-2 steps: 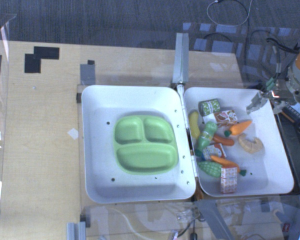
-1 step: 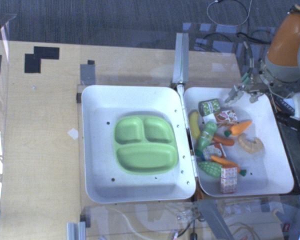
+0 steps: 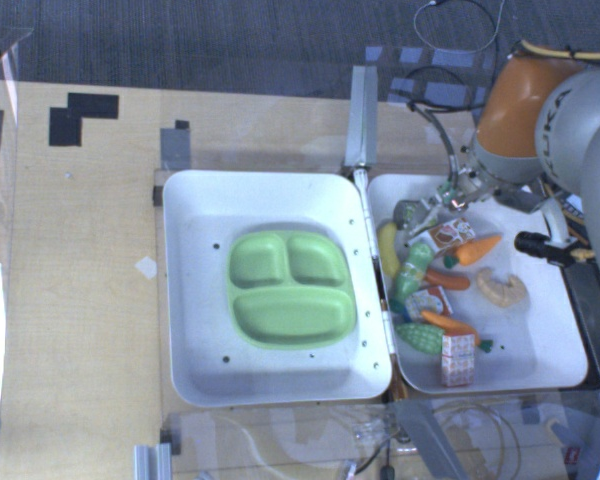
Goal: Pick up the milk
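Note:
The milk (image 3: 458, 358) is a small white carton with red print. It stands near the front of the right bin (image 3: 550, 358), beside a bumpy green toy vegetable (image 3: 420, 338). My gripper (image 3: 425, 218) hangs low over the back left part of that bin, well behind the milk, and points left over a pile of toy food. Its two thin fingers are spread apart and open, with nothing between them. A red-and-white labelled item (image 3: 452, 234) lies just under it.
The right bin also holds a yellow banana (image 3: 387, 248), a green bottle (image 3: 412, 268), two carrots (image 3: 477, 249) (image 3: 448, 321) and a beige pastry (image 3: 502, 288). The left bin (image 3: 195, 268) bears a green divided plate (image 3: 291, 288). A metal divider (image 3: 361, 128) separates the bins.

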Robot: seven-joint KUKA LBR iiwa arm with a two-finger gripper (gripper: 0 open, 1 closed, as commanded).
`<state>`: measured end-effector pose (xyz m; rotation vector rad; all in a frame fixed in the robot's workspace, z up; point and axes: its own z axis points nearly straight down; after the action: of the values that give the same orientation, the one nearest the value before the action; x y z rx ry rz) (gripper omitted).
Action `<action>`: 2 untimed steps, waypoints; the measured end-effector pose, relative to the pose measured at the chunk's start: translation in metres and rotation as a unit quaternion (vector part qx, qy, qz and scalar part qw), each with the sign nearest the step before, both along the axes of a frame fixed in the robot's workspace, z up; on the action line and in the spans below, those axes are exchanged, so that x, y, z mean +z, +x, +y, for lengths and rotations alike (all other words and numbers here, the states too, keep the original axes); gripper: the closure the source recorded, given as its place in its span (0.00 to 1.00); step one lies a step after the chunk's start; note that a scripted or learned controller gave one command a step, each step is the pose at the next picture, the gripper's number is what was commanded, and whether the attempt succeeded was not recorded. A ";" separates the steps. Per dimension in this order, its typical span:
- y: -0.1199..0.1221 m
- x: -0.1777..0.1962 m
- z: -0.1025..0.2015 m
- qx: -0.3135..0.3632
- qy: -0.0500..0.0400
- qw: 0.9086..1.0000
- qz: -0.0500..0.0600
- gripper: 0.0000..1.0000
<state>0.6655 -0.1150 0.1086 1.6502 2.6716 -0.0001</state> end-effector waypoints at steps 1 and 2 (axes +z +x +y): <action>-0.023 -0.020 0.020 -0.156 0.000 0.988 -0.004 0.00; -0.053 -0.019 -0.009 -0.083 0.000 0.997 -0.005 0.00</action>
<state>0.6125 -0.1243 0.0894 1.8600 2.5185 0.0078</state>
